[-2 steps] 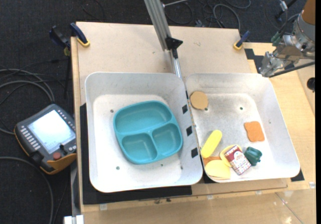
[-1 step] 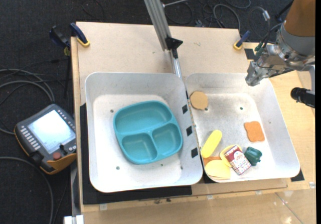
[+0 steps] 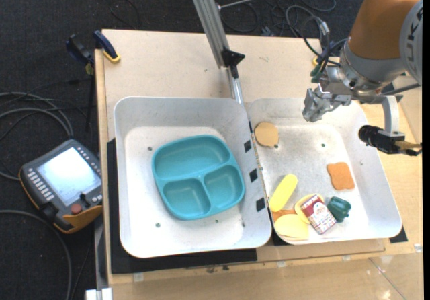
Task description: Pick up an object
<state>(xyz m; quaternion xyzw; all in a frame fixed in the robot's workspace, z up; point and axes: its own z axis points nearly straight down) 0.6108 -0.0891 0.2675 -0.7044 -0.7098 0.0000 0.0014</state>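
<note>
Right, I see the gripper (image 3: 314, 111) poised over the right bin's (image 3: 376, 188) back edge; can't tell finger opening, nothing visibly held. Nearest pick is the tan round piece (image 3: 266, 134), lying toward the divider from it, no long axis.

Robotics lab, from what I see. Plywood bench (image 3: 168, 63) stands on black flooring strewn with loose cables (image 3: 40, 100). A teach pendant (image 3: 64, 184) lies at the left. An aluminium camera mast (image 3: 208, 13) rises between two white bins (image 3: 127, 157).
</note>
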